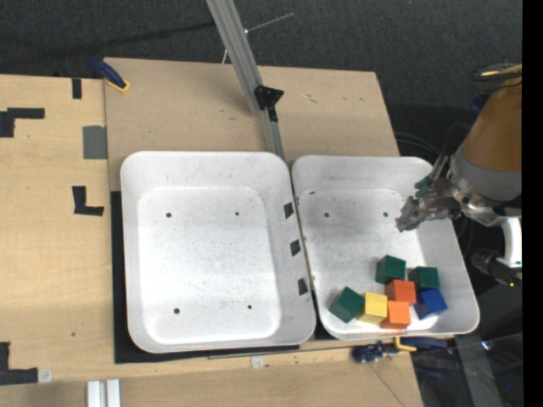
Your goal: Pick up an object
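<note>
Several small blocks lie bunched in the near right corner of the right bin [356, 185]: a green block [391, 269], another green block [425, 276], an orange block [403, 292], a blue block [431, 302], a yellow block [376, 304], a second orange block [398, 313] and a dark green block [346, 303]. My gripper [409, 216] hangs over the bin's right side, up and to the right of the pile and apart from it. I see nothing between its fingers.
The left bin [208, 248] sits beside the right one, their rims touching. A slanted metal pole [246, 58] with a black clamp runs down toward the bins' shared far edge. The wooden bench [51, 185] stretches left with black tape marks.
</note>
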`<state>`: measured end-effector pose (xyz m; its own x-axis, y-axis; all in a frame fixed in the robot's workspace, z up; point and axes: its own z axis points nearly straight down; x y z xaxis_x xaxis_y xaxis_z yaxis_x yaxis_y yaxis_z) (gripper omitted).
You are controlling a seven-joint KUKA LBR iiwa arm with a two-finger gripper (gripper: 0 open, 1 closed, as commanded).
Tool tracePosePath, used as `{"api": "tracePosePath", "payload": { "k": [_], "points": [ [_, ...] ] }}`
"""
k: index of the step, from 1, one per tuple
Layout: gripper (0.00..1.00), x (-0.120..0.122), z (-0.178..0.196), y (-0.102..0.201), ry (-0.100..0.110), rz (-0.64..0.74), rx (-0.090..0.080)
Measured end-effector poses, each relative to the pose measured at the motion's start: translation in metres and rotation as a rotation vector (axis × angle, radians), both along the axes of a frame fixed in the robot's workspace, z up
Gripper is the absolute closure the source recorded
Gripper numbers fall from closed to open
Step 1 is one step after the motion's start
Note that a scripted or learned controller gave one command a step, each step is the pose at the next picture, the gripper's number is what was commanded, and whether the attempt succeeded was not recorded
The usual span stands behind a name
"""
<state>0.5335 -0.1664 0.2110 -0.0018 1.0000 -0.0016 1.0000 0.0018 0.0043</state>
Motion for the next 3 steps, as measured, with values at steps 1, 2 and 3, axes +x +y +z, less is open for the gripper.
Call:
{"api": "tracePosePath", "payload": {
  "k": [1, 2, 3],
  "points": [
    [1.00, 0.002, 0.010, 0.052, 0.004, 0.005, 0.003],
    [1.00, -0.007, 0.012, 0.107, 0.006, 0.005, 0.004],
    [1.00, -0.005, 0.003, 0.162, 0.007, 0.005, 0.003]
  ]
}}
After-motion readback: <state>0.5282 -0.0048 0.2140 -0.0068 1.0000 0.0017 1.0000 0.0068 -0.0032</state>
